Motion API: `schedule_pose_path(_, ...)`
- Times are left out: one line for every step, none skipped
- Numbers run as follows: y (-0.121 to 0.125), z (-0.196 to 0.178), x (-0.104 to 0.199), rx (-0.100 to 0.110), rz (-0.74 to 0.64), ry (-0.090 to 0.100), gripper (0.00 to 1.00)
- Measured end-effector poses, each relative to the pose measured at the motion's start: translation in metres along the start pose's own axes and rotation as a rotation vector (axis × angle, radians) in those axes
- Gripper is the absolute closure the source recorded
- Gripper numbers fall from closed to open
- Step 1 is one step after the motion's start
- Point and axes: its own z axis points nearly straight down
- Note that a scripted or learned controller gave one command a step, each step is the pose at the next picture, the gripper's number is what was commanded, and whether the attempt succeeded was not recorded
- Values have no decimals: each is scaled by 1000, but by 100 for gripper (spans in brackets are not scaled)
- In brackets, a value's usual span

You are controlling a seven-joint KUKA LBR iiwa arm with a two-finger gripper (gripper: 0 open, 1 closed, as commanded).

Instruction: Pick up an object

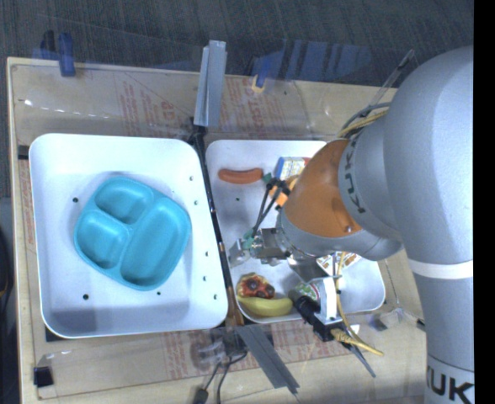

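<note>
Banana [267,307] lies flat near the front edge of the right bin [372,297], long side running left to right, just in front of the end effector [262,244], whose grip I cannot tell.

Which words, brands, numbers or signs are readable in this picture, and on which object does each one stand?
"KU", large dark letters cut off by the frame, on the grey robot arm's lower casing.
Faint reddish printing on the clear plastic sheet over the wooden bench: too blurred to read.
Printing on the small blue and yellow packet in the right white bin: too small to read.
</note>
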Motion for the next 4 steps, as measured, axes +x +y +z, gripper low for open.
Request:
schedule_pose_path(78, 4, 2, 13, -3, 6, 0)
schedule_pose_path(120, 7, -3, 21, -18, 21, 0)
schedule_pose_path(66, 1, 2, 8, -2, 5, 0)
schedule_pose_path(157, 7, -1, 20, -16, 19, 0)
